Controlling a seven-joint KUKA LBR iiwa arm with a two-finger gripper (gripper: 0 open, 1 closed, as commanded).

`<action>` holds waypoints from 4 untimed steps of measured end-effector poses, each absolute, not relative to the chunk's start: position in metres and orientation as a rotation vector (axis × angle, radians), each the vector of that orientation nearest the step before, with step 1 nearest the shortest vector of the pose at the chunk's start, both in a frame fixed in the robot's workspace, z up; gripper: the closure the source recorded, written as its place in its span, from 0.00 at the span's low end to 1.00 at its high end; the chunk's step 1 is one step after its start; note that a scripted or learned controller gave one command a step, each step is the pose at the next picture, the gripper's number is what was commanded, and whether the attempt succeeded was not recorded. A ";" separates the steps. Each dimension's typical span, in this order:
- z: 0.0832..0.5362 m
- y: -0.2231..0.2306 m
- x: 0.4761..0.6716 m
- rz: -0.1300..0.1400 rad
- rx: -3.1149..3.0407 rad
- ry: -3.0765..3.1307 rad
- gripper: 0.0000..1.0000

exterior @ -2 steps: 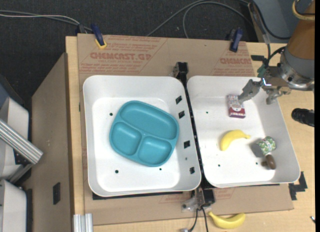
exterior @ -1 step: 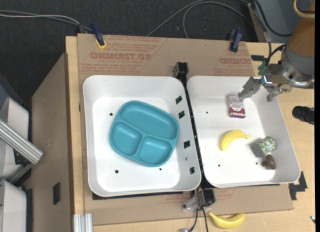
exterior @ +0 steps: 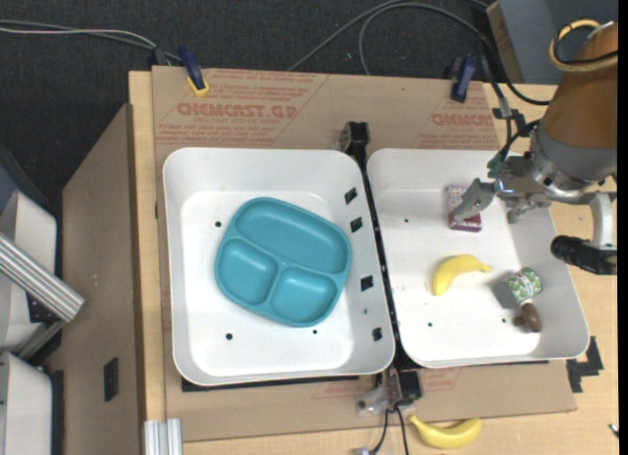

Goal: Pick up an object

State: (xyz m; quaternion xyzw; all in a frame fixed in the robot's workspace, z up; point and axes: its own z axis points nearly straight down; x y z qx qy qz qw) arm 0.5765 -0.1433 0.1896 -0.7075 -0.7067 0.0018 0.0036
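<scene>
My gripper (exterior: 494, 200) hangs over the back of the right bin (exterior: 422, 340), open, with nothing between its fingers. Its left finger (exterior: 474, 196) is right over a small pink and purple block (exterior: 465, 218); I cannot tell whether they touch. A yellow banana (exterior: 457, 273) lies in the middle of that bin, in front of the gripper. Near the bin's right front corner sit a green and grey object (exterior: 520, 286) and a small brown one (exterior: 530, 320).
A teal divided plate (exterior: 283, 261) lies in the left bin (exterior: 186, 345). A black divider with clips (exterior: 371, 247) runs between the bins. A second banana (exterior: 447, 430) lies on the bench in front of the right bin. Cables run behind the bench.
</scene>
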 end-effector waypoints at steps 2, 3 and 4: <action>0.082 -0.135 0.579 0.004 -2.217 -2.217 0.00; 0.096 -0.135 0.580 -0.002 -2.221 -2.220 1.00; 0.146 -0.126 0.576 -0.003 -2.221 -2.224 1.00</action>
